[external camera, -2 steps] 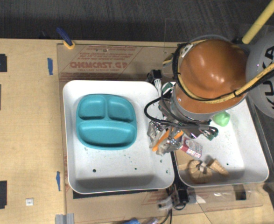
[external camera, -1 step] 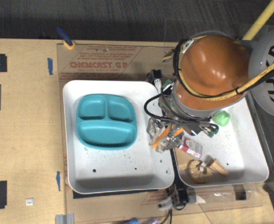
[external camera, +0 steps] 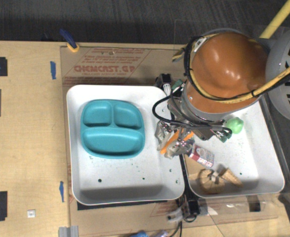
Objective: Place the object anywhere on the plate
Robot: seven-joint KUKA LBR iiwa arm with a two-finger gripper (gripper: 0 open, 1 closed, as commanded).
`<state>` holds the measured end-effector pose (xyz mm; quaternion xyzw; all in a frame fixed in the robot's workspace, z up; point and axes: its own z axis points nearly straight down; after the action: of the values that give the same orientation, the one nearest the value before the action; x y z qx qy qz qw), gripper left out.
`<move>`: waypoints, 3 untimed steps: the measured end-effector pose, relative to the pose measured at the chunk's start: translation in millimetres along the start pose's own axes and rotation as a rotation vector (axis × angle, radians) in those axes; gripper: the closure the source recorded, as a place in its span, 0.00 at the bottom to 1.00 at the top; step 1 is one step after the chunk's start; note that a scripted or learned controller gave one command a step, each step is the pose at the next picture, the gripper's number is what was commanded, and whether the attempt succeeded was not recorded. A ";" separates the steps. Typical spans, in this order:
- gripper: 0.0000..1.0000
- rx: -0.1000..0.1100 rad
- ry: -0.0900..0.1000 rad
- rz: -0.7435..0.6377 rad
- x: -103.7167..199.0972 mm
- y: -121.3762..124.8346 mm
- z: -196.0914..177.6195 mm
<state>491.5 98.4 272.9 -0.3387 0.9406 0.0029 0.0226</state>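
Gripper [external camera: 170,141] is hovering at the seam between the two bins, and something orange [external camera: 165,145] is showing at its tip; whether it is gripping it, I cannot tell. Teal plate [external camera: 112,128] is lying in the left bin [external camera: 85,181]. Picking seems in hand; next, carrying leftward over the plate.

right bin [external camera: 263,179]: upper part hidden beneath the arm's orange band [external camera: 227,65].
gripper [external camera: 173,141]: fingers lost in clutter; open or shut not readable.
orange item [external camera: 168,143]: at the gripper, mostly covered, identity unclear.
green object [external camera: 235,124]: partly tucked under the arm, kind unclear.
pink-labelled packet [external camera: 200,154]: print too small to read, upper end covered.
brown object [external camera: 215,177]: shape indistinct.
grey arm link [external camera: 285,80]: cut off by the right edge.
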 end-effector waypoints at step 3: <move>1.00 0.008 -0.029 -0.004 -11.2 1.9 -33.2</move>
<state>497.6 106.3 306.5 -0.3405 0.9395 0.0039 0.0377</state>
